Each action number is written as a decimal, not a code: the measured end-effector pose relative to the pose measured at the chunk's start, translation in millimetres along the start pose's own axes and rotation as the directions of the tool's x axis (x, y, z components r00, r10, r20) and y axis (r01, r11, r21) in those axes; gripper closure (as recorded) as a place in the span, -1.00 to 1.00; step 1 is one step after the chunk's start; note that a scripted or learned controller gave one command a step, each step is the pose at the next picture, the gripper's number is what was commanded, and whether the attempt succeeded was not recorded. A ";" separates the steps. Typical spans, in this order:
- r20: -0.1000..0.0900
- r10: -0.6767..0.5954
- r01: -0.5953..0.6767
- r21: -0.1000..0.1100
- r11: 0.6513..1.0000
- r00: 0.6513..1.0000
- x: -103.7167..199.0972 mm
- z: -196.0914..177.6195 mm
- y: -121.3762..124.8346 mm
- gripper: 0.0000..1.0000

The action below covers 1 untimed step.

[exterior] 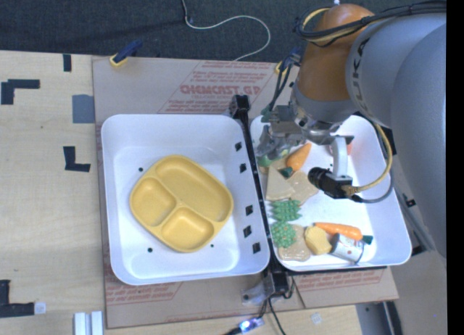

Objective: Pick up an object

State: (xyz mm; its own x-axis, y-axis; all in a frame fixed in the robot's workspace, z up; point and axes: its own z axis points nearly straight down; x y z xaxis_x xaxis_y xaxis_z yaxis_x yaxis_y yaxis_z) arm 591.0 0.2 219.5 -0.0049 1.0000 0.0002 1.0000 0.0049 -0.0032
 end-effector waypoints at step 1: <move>0.000 0.001 -0.001 -0.001 1.000 1.000 44.8 -10.7 -1.3 1.00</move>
State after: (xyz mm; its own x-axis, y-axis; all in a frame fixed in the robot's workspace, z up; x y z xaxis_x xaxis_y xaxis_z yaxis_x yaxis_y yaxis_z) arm 589.5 45.0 230.3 -0.0039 1.0000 0.0006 1.0000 0.0039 -0.0018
